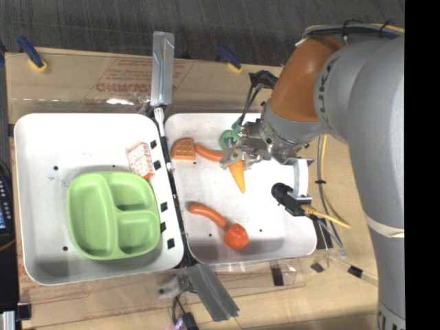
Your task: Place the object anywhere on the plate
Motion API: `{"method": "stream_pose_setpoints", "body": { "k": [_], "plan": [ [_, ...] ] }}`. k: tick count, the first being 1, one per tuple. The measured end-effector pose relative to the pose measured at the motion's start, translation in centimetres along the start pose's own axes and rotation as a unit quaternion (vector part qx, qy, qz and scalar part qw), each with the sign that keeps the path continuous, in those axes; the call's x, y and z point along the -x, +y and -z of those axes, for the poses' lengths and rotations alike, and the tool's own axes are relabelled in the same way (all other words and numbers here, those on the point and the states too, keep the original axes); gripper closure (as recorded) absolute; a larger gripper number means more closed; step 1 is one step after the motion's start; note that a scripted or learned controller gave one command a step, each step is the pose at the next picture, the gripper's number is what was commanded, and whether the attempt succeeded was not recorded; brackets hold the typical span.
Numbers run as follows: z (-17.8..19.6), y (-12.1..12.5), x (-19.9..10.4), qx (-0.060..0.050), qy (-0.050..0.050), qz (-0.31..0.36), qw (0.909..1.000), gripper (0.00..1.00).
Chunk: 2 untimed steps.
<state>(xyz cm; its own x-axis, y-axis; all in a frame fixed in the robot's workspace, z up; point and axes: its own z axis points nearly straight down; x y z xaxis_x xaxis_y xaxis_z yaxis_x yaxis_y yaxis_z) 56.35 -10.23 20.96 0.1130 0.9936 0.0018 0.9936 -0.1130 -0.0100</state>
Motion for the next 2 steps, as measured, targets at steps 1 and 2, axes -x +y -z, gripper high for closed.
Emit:
{"method": "stream_pose_setpoints", "body": {
  "k": [1, 2],
  "plan": [
    [-2.0, -2.2, -7.6, 0.002, -0.001, 0.031, 0.9995, 1.00],
    [-0.1, -4.8, -13.5, 0.002, -0.001, 0.036, 0.9994, 1.00]
  ]
}}
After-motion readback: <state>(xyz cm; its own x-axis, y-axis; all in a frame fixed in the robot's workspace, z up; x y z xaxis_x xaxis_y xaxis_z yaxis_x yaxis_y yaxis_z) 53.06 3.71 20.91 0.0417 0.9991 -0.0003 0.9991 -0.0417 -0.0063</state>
